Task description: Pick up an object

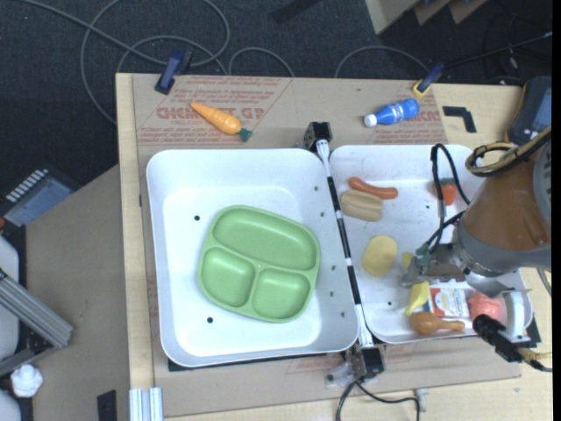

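Hand hangs low in the right bin, just above a yellow toy beside a brown sausage-like piece; its state I cannot tell — the wrist hides it; the toy looks light, hard plastic, likely slippery; best pinched across its narrow middle.

The surface is a light wooden board with faded red lettering along its far strip. Taking the left white bin as the landmark: a second white bin sits directly to its right, their edges touching along a black seam. Just beyond the left bin's far edge lies a toy carrot. Further right along that far strip, beyond the right bin, lies a blue and white bottle.
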Tool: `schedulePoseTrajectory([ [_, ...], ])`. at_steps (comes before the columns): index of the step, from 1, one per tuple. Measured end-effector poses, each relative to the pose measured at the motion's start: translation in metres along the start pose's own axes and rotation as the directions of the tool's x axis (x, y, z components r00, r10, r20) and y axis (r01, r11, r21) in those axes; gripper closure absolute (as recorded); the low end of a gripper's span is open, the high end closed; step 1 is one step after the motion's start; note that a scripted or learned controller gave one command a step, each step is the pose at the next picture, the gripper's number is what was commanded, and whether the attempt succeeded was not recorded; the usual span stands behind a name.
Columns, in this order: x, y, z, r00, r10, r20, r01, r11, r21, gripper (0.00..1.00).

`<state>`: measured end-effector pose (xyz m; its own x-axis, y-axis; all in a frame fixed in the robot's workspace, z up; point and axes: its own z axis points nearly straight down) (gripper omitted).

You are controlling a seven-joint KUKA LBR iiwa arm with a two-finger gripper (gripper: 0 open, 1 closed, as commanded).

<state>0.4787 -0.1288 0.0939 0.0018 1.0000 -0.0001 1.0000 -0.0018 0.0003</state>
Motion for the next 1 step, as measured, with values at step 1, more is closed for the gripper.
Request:
schedulePoseTrajectory([
  [1, 0.0647, 0.0215, -0.0910, 1.000, -0.003, -0.001, 0.003, 1.000, -0.001, 1.00],
])
